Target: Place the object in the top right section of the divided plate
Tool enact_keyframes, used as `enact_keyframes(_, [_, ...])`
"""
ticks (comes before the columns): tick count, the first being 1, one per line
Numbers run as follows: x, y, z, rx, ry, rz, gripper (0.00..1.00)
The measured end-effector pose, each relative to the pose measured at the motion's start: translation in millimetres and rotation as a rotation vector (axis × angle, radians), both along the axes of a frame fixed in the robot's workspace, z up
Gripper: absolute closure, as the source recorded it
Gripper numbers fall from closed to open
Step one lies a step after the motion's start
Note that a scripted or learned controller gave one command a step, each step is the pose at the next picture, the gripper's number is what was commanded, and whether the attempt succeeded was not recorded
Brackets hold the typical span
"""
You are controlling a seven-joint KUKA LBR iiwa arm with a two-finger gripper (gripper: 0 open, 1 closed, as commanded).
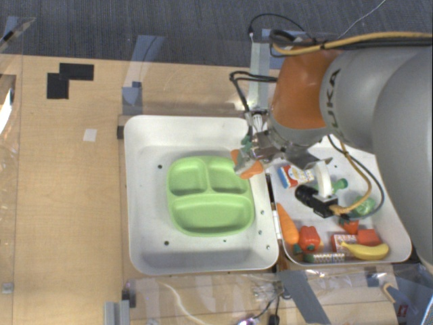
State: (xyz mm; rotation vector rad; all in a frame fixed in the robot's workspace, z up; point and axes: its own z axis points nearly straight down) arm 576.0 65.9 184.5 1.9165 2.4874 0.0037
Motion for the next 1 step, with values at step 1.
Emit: enact_keyframes(1, [0.1, -0.3, 0.2, 0.0, 0.0, -0.001, 0.0])
